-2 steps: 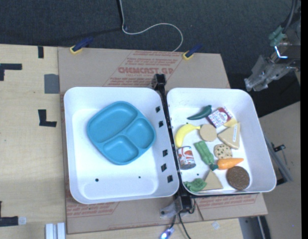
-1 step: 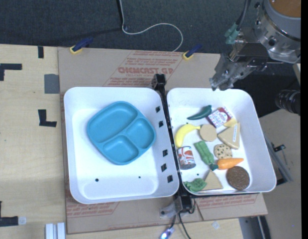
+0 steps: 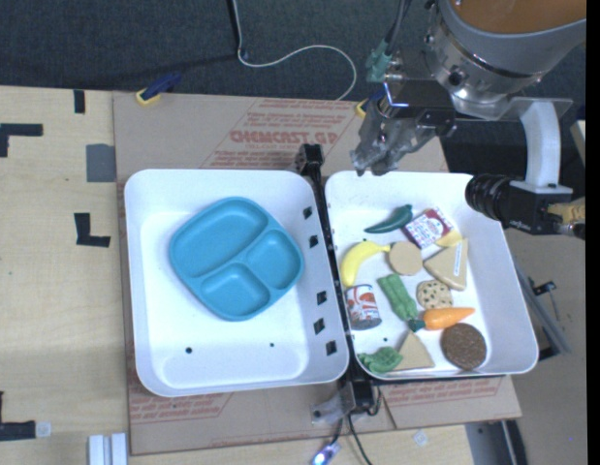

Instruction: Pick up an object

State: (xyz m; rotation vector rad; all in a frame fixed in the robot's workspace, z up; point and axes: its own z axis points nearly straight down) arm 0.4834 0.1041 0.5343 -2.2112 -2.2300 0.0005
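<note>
Your tool (image 3: 377,158) hangs at the upper middle of the frame, just above the far rim of the right bin (image 3: 508,279), near the divider between the two bins. Nothing shows between its tips, and you cannot tell from this slant how wide it stands, so count it as holding nothing.

Every object you could pick lies in the right bin, in a cluster at the centre right of the frame: a yellow banana (image 3: 362,258), a green pepper (image 3: 389,221), a red packet (image 3: 426,228), a can (image 3: 363,305), a carrot (image 3: 447,317), a round brown cookie (image 3: 464,345), and some crackers and green pieces crowded among them. The left bin (image 3: 149,289) carries only a blue divided plate (image 3: 236,257), at the centre left.

By this look the task is barely begun: no object is lifted and the pile looks untouched. What is left for you is nearly all of it. The pepper and banana lie nearest the tool, so bring it toward the lower right over one of them, descend, close and lift clear.
</note>
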